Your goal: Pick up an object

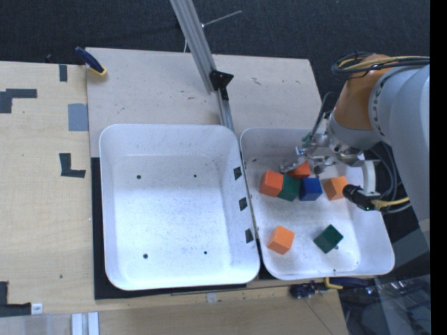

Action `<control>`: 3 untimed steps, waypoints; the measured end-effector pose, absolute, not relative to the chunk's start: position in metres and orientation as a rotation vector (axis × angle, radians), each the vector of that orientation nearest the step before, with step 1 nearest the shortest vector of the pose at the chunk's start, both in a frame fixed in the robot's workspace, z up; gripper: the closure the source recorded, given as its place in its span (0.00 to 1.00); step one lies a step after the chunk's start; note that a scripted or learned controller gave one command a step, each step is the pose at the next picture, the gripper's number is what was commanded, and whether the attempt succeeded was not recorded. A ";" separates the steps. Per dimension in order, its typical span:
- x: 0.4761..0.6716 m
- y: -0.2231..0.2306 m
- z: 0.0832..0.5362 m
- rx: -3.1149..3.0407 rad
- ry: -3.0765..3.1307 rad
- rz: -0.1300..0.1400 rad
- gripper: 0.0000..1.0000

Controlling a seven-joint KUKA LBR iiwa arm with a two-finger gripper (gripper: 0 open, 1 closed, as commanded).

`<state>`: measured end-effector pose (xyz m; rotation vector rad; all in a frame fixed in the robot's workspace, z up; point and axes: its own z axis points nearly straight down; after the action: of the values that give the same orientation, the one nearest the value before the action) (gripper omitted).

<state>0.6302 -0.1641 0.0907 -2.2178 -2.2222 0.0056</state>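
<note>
My gripper (304,162) reaches down into the right bin (363,257) over a cluster of blocks. Right under its tip sits a small red-orange block (302,170). Around it lie an orange block (272,183), a dark green block (288,190), a blue block (311,188) and another orange block (335,187). Nearer the front of the bin, an orange block (281,239) and a green block (327,239) lie apart from the rest. The wrist hides the way the gripper meets the red-orange block.
The left bin (112,187) stands beside the right one, their rims touching. A slanted metal rail (199,40) runs from the top down to the bins' shared edge. Cables (380,201) hang at the right bin's right rim.
</note>
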 end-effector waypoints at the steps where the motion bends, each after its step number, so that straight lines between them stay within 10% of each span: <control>1: 0.630 -0.163 0.101 -2.216 -2.224 0.005 1.00; 3: 0.623 -0.166 0.211 -2.222 -2.226 -0.003 1.00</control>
<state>0.6234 -0.1660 0.2109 -2.2223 -2.2257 -0.0030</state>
